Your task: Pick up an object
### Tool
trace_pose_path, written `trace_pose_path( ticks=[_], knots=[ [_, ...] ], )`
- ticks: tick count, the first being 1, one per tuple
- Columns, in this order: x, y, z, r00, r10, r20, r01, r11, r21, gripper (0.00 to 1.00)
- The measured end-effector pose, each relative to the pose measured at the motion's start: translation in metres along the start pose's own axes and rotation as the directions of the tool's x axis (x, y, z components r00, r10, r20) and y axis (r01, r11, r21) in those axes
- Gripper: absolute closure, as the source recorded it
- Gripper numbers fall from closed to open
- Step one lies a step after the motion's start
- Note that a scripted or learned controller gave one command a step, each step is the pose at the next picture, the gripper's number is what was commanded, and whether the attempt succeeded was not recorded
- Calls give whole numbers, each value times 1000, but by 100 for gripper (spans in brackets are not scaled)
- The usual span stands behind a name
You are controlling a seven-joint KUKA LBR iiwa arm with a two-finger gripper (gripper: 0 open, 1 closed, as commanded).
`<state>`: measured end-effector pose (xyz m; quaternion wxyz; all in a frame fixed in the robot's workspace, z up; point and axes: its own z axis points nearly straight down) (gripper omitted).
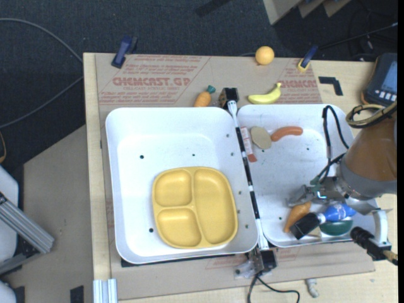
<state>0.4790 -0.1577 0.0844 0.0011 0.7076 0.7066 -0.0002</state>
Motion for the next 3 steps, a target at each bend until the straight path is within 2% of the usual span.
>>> trace_pose_path(
  ticks=[1, 2, 3],
  knots=[
    [31, 0, 0, 1000, -2, -3, 2, 1000, 3, 0],
    [31, 0, -9, 1000, -1, -2, 1, 1000, 2, 100],
    [102, 1, -128, 1000, -3, -3, 3, 1000, 0, 100]
  ],
)
